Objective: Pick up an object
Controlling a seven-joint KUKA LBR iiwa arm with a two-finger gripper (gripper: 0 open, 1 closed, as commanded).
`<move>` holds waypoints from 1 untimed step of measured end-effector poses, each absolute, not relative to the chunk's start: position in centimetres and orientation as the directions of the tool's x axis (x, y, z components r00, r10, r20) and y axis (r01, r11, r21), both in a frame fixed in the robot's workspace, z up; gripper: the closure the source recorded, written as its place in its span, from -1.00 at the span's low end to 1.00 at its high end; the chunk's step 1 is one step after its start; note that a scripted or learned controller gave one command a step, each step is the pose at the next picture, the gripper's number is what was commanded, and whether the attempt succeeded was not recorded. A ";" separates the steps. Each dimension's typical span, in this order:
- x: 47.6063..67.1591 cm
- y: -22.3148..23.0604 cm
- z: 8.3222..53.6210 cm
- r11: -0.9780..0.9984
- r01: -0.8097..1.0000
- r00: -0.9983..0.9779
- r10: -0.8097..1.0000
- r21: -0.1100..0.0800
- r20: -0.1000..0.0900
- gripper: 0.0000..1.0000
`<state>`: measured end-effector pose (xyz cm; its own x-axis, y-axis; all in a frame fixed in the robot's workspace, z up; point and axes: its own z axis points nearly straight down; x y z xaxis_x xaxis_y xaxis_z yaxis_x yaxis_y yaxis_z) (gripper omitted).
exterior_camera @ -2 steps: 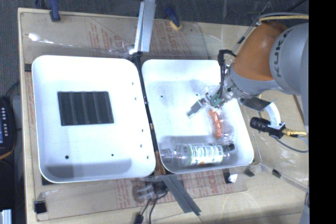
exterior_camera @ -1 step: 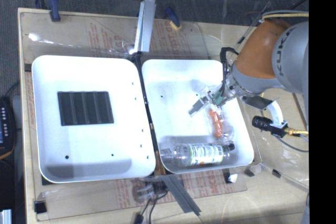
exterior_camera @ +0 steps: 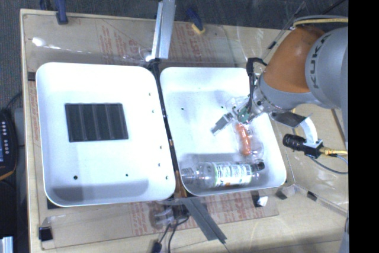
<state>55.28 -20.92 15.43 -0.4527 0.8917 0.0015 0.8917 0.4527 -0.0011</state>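
My gripper (exterior_camera: 233, 118) hangs over the middle of the right white bin (exterior_camera: 177, 92), at the end of the grey arm with the orange band (exterior_camera: 294, 65). Just below and to its right lies an orange, carrot-like object (exterior_camera: 244, 138), pointing toward the bin's front. I cannot tell whether the gripper touches it. A clear plastic bottle (exterior_camera: 222, 173) lies on its side along the front wall of the right bin. In the left white bin (exterior_camera: 53, 83) rests a dark ribbed rectangular block (exterior_camera: 96, 121), far from the gripper.
A metal post (exterior_camera: 163, 29) stands behind the seam between the bins. Blue clamps (exterior_camera: 59, 7) hold the bench's back edge. Cables and a black connector (exterior_camera: 299, 143) trail to the right of the right bin.
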 end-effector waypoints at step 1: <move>55.3 -20.9 15.0 0.470 0.883 -0.470 0.883 -0.003 0.004 -1.00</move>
